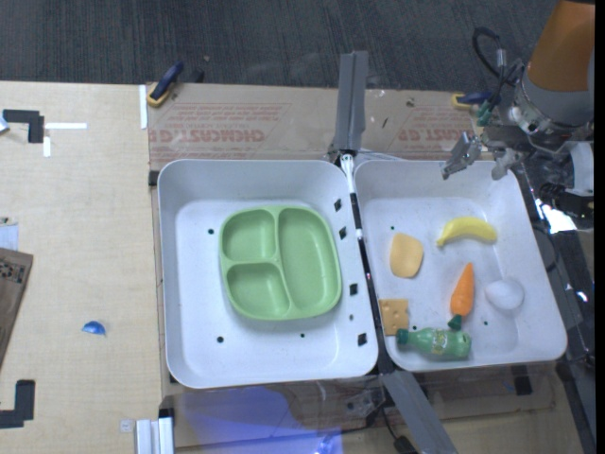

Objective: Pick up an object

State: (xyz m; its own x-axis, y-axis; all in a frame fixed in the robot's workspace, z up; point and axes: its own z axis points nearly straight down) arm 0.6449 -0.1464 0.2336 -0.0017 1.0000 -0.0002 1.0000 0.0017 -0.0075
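Camera view looks down on a pale wooden counter [76, 253] carrying two shallow white bins side by side. The left bin [184, 348] holds a green divided plate [281, 261] with three compartments, lying flat near the middle. The right bin [529, 343] holds the loose things: a yellow banana [467, 231] toward the far side, a tan rounded slice [406, 254] to its left, an orange carrot [462, 289] standing on a slant near the centre, a white ball-like lump [504, 294] just beside the carrot on its right, a square cracker [394, 314] near the bin's left wall, and a green bottle [436, 342] lying on its side along the near edge. The pincer [482, 156] hangs above the far rim of the right bin, well apart from every item; its two fingers stand spread with nothing between them. Above it rise the grey wrist and the orange band [562, 36] of the arm.
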